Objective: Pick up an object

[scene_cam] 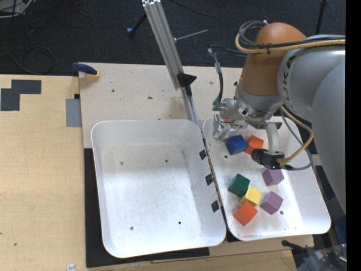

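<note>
Tool low in right bin beside blue cube, other cubes scattered nearby

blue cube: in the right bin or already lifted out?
In. The blue cube rests on the floor of the right bin, near its top edge, beside an orange block. The tool sits just left of it.

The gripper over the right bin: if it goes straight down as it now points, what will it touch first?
Probably the blue cube, just below the gripper; depth is unclear, so it could meet the right bin floor beside it.
</note>
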`<state>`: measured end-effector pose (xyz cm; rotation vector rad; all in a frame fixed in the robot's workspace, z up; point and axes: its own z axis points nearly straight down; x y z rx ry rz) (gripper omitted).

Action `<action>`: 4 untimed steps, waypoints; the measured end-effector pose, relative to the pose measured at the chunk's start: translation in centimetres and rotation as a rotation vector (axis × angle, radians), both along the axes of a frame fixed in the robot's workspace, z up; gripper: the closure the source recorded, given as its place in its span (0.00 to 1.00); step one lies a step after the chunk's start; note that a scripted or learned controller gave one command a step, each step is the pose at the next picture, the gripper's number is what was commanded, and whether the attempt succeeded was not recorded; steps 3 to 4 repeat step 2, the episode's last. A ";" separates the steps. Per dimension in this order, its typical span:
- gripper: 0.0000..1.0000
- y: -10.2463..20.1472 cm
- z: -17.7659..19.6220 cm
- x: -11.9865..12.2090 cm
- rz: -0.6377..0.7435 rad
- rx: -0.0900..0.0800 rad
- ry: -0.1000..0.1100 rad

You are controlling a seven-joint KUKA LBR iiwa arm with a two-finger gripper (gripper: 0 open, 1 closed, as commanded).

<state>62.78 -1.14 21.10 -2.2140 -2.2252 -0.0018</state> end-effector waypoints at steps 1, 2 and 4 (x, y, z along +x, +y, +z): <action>1.00 5.3 -0.3 1.4 -0.001 -0.001 0.001; 1.00 10.5 -0.1 2.5 -0.001 -0.001 0.001; 1.00 10.5 -0.1 2.5 -0.001 -0.001 0.001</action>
